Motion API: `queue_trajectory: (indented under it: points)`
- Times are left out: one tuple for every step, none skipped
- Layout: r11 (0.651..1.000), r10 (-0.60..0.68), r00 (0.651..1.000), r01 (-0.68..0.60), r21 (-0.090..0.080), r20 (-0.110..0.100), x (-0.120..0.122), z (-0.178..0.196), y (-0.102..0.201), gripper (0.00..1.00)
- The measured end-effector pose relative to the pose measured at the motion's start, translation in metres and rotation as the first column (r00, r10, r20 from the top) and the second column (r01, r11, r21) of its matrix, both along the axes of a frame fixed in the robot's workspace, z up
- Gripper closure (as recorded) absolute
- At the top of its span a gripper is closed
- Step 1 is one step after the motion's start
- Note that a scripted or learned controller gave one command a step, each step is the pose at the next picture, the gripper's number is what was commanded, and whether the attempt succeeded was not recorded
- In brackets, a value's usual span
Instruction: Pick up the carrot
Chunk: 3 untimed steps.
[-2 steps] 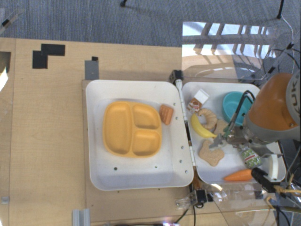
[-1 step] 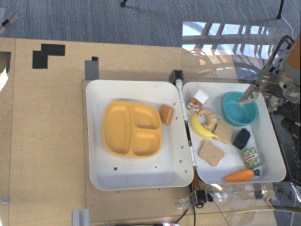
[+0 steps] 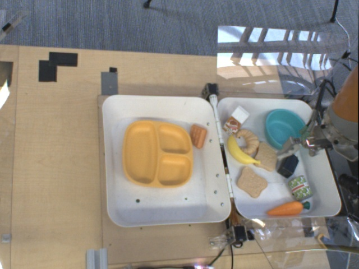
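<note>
The carrot (image 3: 286,208), orange with a small green top, lies along the front wall of the right bin (image 3: 331,206). My gripper (image 3: 300,145) hangs over the right side of that bin, just right of the teal bowl (image 3: 283,126) and above a small black block (image 3: 288,165). The gripper sits well behind the carrot and apart from it, with a green-patterned can (image 3: 300,188) lying between them.
The right bin also holds a banana (image 3: 241,152), a toast slice (image 3: 251,181), a pretzel-like ring (image 3: 249,140) and a white cube (image 3: 240,115). In the left bin (image 3: 120,206) sit a yellow divided plate (image 3: 158,152) and a brown-orange piece (image 3: 198,135).
</note>
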<state>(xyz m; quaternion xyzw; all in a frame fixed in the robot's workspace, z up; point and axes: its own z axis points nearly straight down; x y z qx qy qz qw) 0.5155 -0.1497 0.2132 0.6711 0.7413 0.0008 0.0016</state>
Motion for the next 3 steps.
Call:
queue_trajectory:
  points:
    - [0.965, 0.264, 0.965, -0.264, -0.003, 0.002, -0.026, -0.104, -0.038, 0.0]
    - [0.973, 0.233, 0.973, -0.233, 0.003, 0.005, -0.025, -0.076, 0.065, 0.0]
    - [0.989, 0.149, 0.989, -0.149, -0.004, 0.01, 0.093, -0.037, 0.018, 0.0]
